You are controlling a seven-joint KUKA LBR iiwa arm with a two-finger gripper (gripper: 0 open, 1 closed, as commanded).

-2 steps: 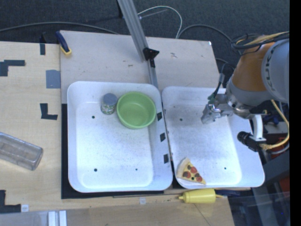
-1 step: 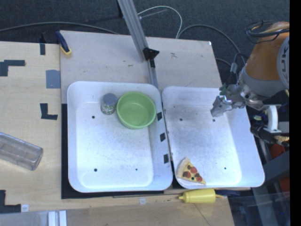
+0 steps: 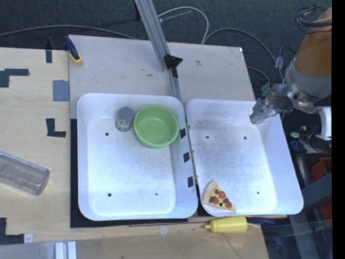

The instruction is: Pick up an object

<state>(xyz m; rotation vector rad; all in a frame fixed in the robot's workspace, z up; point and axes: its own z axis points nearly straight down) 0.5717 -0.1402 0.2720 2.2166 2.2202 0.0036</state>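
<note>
We see a pizza slice [image 3: 218, 197] lying flat in the right bin [image 3: 280, 166], at its near left corner, close against the wall shared with the left bin [image 3: 89, 161]. It is a toy wedge, tan along the crust, yellow on top with red rounds; its long axis runs on a slant, with the narrow tip toward the upper left and the broad crust edge toward the lower right. In the left bin a green bowl [image 3: 156, 125], round and smooth, stands upright near the far wall, and a small grey-lidded can [image 3: 124, 118] stands just beside it on its left, touching or nearly so.

The gripper [image 3: 259, 114] hangs over the far right corner of the right bin, well apart from the slice, at the end of the grey arm with its orange band [image 3: 318, 47]. We can't tell how it stands, open or closed; it is small and blurred, and we see nothing in it.

Both bins are white, shallow and speckled with dark flecks. Outside them, a yellow bottle [image 3: 228, 224] lies on its side just below the right bin's near edge, and a clear plastic container [image 3: 21, 172] lies on the wooden bench at far left.
</note>
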